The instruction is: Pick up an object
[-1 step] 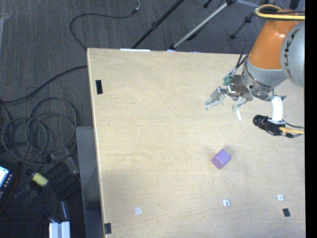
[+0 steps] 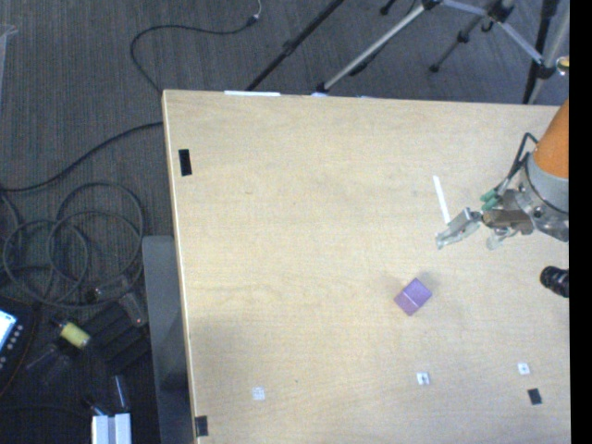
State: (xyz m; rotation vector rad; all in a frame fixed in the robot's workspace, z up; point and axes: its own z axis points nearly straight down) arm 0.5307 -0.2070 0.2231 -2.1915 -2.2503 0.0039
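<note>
A small purple block (image 2: 413, 296) lies on the light wooden bench top (image 2: 305, 248), right of centre and toward the front. My gripper (image 2: 468, 236) hovers at the right side of the bench, up and to the right of the block and apart from it. Its two metal fingers (image 2: 455, 231) point left and stand open, with nothing between them. The grey arm and its orange band (image 2: 553, 146) reach in from the right edge.
A thin white stick (image 2: 441, 200) lies on the bench just above the gripper. Small markers (image 2: 423, 377) dot the front right of the bench. A black tag (image 2: 184, 162) sits at the left edge. Cables and tripod legs cover the floor around it.
</note>
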